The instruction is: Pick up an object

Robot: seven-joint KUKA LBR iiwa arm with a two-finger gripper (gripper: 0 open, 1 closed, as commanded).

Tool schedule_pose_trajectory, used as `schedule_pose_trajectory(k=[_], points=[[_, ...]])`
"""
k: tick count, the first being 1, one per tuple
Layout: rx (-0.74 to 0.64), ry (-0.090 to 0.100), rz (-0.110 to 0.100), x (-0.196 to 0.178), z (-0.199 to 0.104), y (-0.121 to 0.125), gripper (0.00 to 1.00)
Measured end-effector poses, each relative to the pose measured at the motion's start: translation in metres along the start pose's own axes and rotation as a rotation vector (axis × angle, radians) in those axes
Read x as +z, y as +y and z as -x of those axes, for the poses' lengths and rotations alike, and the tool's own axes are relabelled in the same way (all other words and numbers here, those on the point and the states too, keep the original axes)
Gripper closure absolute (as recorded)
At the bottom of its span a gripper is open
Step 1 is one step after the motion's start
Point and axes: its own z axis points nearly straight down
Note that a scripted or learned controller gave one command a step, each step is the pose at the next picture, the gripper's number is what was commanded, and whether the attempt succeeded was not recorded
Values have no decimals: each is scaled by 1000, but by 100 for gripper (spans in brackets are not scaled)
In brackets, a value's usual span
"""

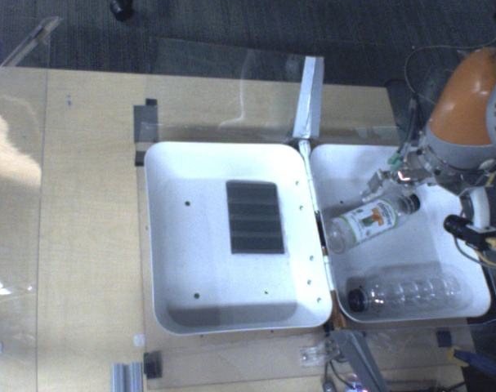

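On the wooden worktop [84, 243] I see two white bins. In the right bin [346, 170], a labelled clear bottle [370, 220] lies tilted mid-bin; another clear bottle [403, 294] lies along its near wall. The gripper [399, 172] hangs just above the labelled bottle's cap; I cannot tell its state.

The arm [476, 96] comes in from the right, over the far right corner of the right-hand bin [476, 300], its orange band bulging bright above the wrist with grey casing just beside it at the right. Below the band the wrist tips down and to the left, toward the bin's far edge. The gripper [399, 174] hangs low over the bin's far half, a small metallic cluster pointing left and down toward the floor of the bin. It is too small and cluttered to read any finer. A dark cable loops up behind the arm.
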Motion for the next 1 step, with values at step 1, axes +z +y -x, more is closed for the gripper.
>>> schedule_pose_trajectory(k=[1], points=[[-199,-4,8,79,35,-33,0]])
